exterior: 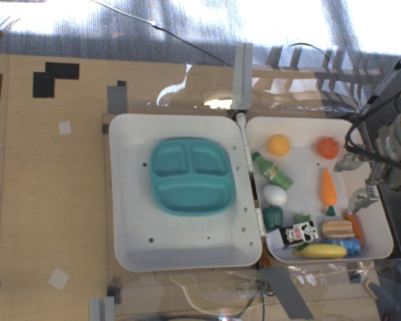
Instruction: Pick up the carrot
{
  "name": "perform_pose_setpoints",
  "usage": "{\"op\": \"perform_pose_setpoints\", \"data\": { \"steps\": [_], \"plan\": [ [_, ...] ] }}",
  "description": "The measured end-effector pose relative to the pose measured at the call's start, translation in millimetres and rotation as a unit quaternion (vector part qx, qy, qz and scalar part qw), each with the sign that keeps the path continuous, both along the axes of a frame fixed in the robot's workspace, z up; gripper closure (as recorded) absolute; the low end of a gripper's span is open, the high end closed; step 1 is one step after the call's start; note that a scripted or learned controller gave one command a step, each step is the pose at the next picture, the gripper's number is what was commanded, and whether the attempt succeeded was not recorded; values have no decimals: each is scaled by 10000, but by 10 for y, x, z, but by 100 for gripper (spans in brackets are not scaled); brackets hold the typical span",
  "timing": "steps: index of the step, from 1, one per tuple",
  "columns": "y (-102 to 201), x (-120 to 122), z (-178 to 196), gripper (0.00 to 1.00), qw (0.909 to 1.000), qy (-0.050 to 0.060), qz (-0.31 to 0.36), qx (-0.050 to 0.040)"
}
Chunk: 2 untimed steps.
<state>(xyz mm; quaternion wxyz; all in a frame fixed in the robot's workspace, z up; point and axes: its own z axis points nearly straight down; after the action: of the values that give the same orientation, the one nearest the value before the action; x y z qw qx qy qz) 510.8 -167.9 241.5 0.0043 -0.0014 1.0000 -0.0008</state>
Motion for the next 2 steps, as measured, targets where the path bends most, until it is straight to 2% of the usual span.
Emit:
{"op": "perform_pose_setpoints", "data": {
  "steps": [1,2],
  "plan": [
    [-162,180,-1094,0,9976,49,687,16],
    [-102,255,-1518,0,9997,-26,245,-6]
  ]
}}
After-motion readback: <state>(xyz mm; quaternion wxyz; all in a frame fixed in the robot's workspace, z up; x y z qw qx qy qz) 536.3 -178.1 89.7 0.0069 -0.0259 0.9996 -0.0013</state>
